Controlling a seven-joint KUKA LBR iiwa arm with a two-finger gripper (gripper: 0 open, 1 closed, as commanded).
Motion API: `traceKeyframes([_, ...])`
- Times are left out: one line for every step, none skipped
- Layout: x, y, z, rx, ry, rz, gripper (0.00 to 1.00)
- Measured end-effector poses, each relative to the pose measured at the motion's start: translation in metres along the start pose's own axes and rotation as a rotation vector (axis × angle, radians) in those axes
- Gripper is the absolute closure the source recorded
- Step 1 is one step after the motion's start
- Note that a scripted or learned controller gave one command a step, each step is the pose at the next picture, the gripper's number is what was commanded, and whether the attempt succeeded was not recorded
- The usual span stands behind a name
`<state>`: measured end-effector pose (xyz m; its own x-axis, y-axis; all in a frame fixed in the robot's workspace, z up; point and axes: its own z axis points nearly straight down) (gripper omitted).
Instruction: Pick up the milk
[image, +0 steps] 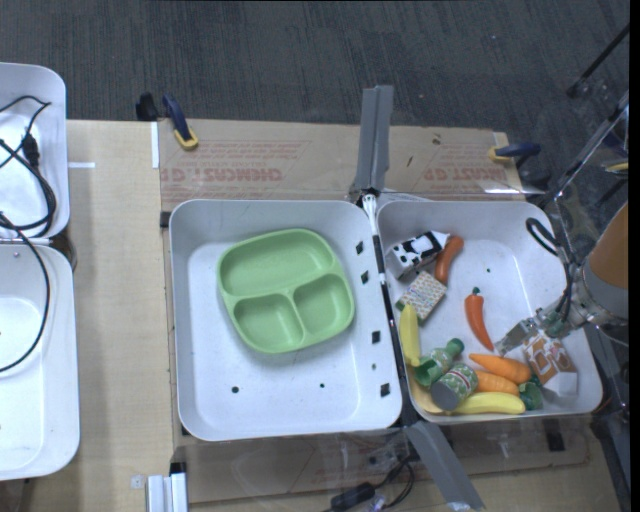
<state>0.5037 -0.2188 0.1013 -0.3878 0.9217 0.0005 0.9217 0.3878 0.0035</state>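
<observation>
Cow-patterned milk carton in right bin; backdrop lettering mirrored, unreadable.

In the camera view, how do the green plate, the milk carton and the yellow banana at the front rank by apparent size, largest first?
1. green plate, clearly largest.
2. banana.
3. milk carton.
The last two look nearly alike, so their order is unsure.

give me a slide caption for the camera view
Gripper low in right white bin, far from black-and-white milk carton; green divided plate left.
</observation>
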Motion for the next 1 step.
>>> traceKeyframes([0.0102,-0.0177,0.0072,-0.007,-0.001,0.063,0.0])
